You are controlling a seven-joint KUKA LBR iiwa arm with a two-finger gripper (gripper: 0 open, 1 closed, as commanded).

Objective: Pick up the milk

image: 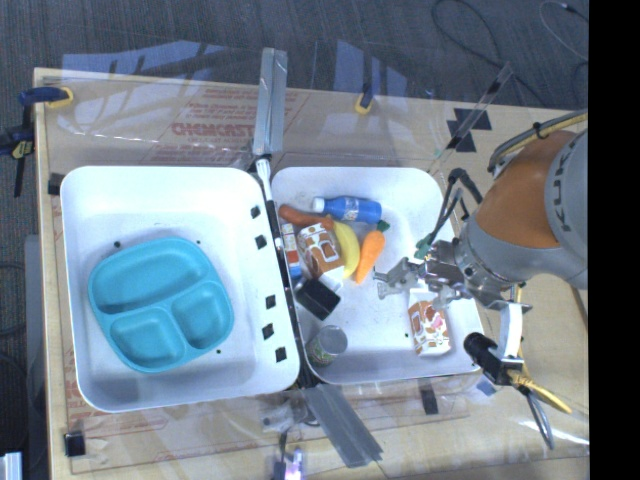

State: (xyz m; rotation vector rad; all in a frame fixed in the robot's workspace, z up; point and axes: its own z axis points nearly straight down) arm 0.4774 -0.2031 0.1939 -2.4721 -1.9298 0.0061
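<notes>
I see the milk carton (429,329) lying flat in the right bin (400,180), near the front right corner. My gripper (425,273) hangs just above it, close to its top end. I cannot tell how wide the gripper is, and I see nothing held in it. The carrot (369,254), banana (347,249) and blue bottle (346,208) sit well apart to the left, so they should not get in the way. I think I should line up over the middle of the carton, go straight down, then squeeze its narrow sides.
</notes>
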